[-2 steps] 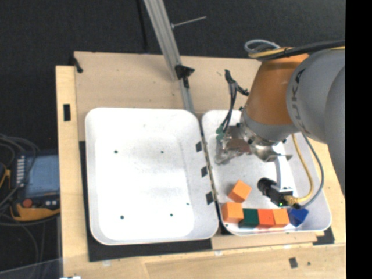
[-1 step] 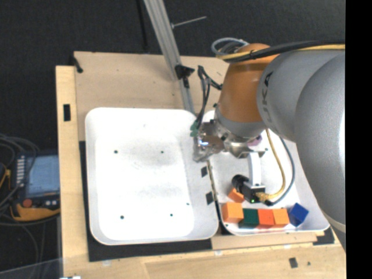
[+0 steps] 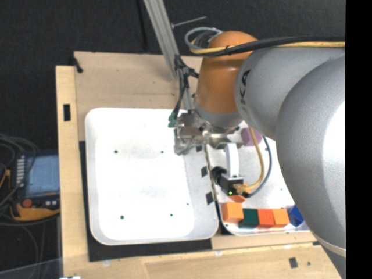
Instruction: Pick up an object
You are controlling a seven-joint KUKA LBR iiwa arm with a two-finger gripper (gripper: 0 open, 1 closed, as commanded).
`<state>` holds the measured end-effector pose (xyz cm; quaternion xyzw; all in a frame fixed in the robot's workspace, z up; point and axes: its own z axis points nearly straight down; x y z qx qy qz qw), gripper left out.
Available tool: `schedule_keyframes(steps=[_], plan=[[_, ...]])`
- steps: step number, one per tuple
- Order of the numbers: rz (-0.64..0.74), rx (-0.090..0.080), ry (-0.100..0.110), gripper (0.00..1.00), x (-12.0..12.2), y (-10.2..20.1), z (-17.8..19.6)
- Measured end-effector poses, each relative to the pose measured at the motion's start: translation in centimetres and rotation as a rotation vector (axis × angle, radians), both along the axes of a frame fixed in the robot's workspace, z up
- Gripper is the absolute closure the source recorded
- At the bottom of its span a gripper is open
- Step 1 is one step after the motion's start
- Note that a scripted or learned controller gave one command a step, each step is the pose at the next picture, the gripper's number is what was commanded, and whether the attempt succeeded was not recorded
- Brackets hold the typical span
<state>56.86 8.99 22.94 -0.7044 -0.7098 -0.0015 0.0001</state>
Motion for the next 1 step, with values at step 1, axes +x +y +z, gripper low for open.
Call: schedule_keyframes(steps=[1], plan=[[-0.002, -0.004, 0.003, 0.0, -0.05, -0.42, -0.07]])
